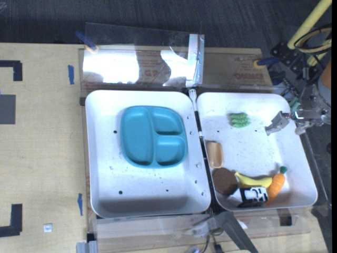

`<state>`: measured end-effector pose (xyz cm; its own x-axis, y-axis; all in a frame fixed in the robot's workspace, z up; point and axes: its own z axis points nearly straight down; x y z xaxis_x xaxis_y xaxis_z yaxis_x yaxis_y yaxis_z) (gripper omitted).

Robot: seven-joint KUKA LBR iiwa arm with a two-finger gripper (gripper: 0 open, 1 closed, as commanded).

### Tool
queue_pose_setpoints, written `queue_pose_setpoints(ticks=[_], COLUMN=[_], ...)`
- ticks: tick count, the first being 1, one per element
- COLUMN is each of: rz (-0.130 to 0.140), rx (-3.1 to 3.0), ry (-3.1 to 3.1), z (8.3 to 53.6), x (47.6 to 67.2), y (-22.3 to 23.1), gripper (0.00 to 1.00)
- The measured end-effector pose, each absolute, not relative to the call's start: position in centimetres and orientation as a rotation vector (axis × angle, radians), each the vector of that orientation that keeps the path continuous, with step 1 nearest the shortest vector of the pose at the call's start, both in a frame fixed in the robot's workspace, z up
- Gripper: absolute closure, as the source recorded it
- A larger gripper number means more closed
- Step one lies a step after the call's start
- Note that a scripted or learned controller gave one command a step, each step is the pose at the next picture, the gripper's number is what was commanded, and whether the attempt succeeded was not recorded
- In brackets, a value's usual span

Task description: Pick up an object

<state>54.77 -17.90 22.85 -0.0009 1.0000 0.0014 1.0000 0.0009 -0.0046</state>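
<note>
Hand [277, 121], grip state impossible to tell, poised over the right bin's [247, 141] far edge, well apart from banana [253, 181] and carrot [278, 182] clustered near its front wall; crowding risks a missed grasp.

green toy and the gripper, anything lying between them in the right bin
Nothing: in the camera view, the stretch between the green toy and the gripper is bare white floor of the right bin.

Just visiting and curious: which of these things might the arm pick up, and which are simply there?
Could be picked:
green toy
tan block
brown disc
banana
carrot
black-and-white item

Just there:
blue tray
left bin
right bin
</note>
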Motion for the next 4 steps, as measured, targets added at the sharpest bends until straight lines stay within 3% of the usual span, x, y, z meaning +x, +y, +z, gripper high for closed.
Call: queue_pose_setpoints(ticks=[1,2,3,4], rz=[0.003,0.009,-0.002,0.007], rx=[-2.145,-2.038,-2.061,-1.946], ry=[-2.291,-2.378,-2.374,-2.468], z=[19.6,10.2,8.5,8.5], x=[59.8,64.4,66.9,66.7], y=[-12.9,-12.5,-12.4,-11.4], gripper=[0.0,0.0,0.0,0.0])
